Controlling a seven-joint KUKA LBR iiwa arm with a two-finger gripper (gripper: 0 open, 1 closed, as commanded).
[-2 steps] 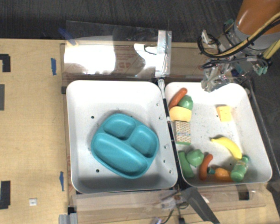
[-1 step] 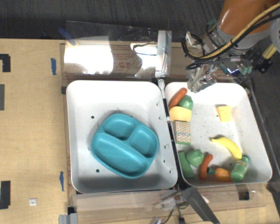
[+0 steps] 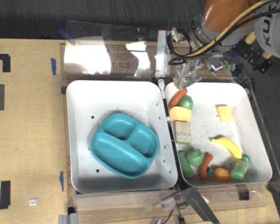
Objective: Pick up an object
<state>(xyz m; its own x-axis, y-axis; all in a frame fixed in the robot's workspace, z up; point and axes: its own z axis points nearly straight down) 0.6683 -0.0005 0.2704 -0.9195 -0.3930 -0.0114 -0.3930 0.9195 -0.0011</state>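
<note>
Camera view: the grey arm with its orange band reaches in from the right, and its two-finger gripper [image 3: 185,80] hangs over the upper left corner of the right-hand shallow white bin [image 3: 256,125]. Whether its fingers are spread or closed I cannot tell; nothing is visibly between them. Just below it lie an orange toy carrot [image 3: 177,98], a green rounded piece [image 3: 186,102] and a pale yellow block [image 3: 180,114], crowded together against the bin wall. The left-hand white bin [image 3: 79,125] holds a teal plastic divided tray [image 3: 125,144]. To pick well, I judge the gripper should descend straight, centred on the carrot, clear of the wall.
</note>
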